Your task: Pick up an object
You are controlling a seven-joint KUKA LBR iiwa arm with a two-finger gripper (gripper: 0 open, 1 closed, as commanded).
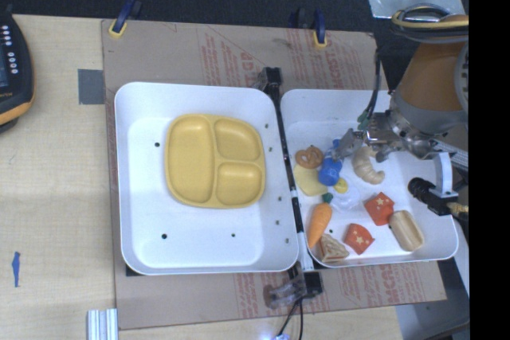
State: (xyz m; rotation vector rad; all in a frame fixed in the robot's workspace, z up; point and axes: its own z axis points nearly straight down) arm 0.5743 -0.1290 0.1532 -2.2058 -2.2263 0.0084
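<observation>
I work from the right, so my arm (430,84) crosses the right bin (446,251) and my gripper (356,141) hangs over its upper middle, low above the pile; the toys are all heaped in this bin because it is the source; the left bin (135,243) carries just a yellow tray (215,161), presumably the receiving side. The nearest candidates lie directly under the tip: a blue piece (329,170), a pretzel (308,158) to its left, a pale croissant (368,166) to its right; a small yellow piece (340,185) touches the blue one from below. Further toward the near wall: a carrot (319,224), two red pieces (379,208) and (358,236), a bread roll (406,229), a wedge (332,250). Whether my jaws stand apart or together cannot be told from this slant; metal and toys overlap at the tip; nothing is visibly between them, so no hold is claimed. Judgement: the step in hand is the approach or closing over the blue piece; the crowding is the hazard; neighbours touch it, and a finger landing on the croissant or pretzel would spoil the grip.
</observation>
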